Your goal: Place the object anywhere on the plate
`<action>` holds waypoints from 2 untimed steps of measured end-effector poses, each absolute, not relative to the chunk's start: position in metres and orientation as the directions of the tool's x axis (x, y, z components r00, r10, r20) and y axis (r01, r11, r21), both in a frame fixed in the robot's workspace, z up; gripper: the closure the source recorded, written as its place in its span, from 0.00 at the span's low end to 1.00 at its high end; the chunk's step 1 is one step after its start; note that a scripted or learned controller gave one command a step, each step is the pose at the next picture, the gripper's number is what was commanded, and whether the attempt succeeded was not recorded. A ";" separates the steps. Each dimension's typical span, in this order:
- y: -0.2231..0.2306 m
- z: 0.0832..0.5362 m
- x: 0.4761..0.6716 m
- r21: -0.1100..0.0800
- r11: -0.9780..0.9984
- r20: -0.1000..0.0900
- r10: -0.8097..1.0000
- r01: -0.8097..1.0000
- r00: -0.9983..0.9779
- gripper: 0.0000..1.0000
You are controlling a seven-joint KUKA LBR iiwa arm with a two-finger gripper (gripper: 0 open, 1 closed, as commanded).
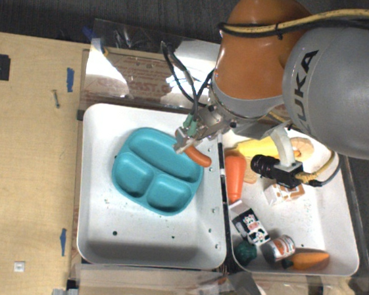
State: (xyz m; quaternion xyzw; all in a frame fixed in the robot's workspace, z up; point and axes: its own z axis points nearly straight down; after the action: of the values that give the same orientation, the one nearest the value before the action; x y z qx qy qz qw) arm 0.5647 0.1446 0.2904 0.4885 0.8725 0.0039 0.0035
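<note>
Sausage (199,156): small orange-red piece, sitting at the gripper (186,142) tips, right over the plate's (143,169) upper-right rim. Looks pinched between the fingers at its left end, so I'd call the claw clenched on it, though the grip seems shallow and near one end.

Plate is the teal three-compartment one, lying in the left bin (97,213). Sausage is at the rim edge nearest the divider between bins, not over a compartment centre. Can't tell if it's touching the rim or just above it.

Step in hand, my read: transport is nearly done, release is what's left.

How to do it well:
- Nudge further left and toward the camera before opening, so the sausage is over the big top compartment and not on the lip. Dropped on the rim, a round piece will likely roll off into the bin.
- Go low before letting go. It's a cylinder and will roll or bounce from height.
- Open fully, then lift straight up. A sideways exit could drag it off the plate.
- End-grip means it may swing when the fingers move, so move slowly.

Right bin (342,214) holds a carrot (234,174) just beside the divider, plus other clutter. Well clear of the release spot, so no issue there.
</note>
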 end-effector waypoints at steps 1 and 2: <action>0.068 0.240 0.567 -0.004 0.411 0.000 0.912 0.912 -0.411 1.00; 0.154 0.253 0.520 0.000 0.539 0.002 0.842 0.842 -0.539 1.00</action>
State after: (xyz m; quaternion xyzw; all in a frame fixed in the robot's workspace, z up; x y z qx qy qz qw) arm 0.5196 0.1537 0.2530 0.4799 0.8773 0.0007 -0.0008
